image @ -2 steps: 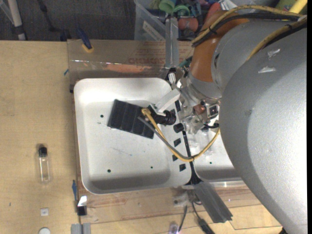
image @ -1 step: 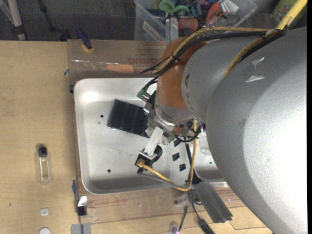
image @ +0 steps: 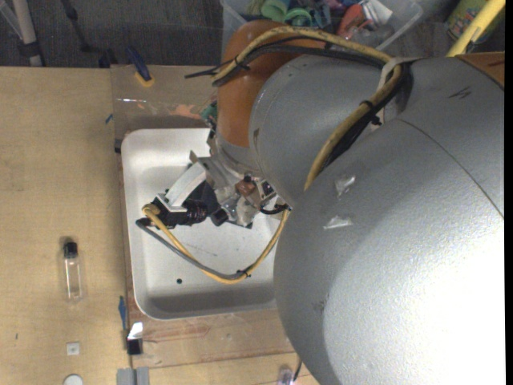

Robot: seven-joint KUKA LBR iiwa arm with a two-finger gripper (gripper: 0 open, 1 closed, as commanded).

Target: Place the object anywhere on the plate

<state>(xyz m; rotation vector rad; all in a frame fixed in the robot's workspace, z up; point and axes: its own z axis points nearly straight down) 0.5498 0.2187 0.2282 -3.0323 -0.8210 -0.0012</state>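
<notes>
Caller: Arm (image: 401,215) loomed huge across the right half of the frame, grey casing running to the lower edge, orange band (image: 236,95) showing at upper centre.

Analyst: And the gripper (image: 234,205) sat low inside the white bin (image: 152,163), centre-left of the frame, over the bin's right part. Open or closed? Could not tell from that slant, because the wrist was right on top of it.

Caller: Anything in its grasp?

Analyst: Could not tell that either. The bin floor to the lower left of the gripper was bare white, bar one tiny dark speck (image: 179,280) toward the bottom.

Caller: So where was the object?

Analyst: Could not place it, nor the plate. The arm covered the bin's right side and all beyond it.

Caller: Out on the tabletop (image: 48,159), far left, lay a small clear vial (image: 72,269) with a black cap, running up and down the frame, well apart from the bin.

Analyst: Below it was a little pale square (image: 74,348), and by the bin's lower left corner a small black-and-white piece (image: 134,342). Above the bin's upper left corner, a small blue item (image: 143,74) lay on the tabletop.

Caller: And at the top of the frame, behind the arm, stood a clear tub (image: 401,10) crammed with bright plastic bits.
</notes>
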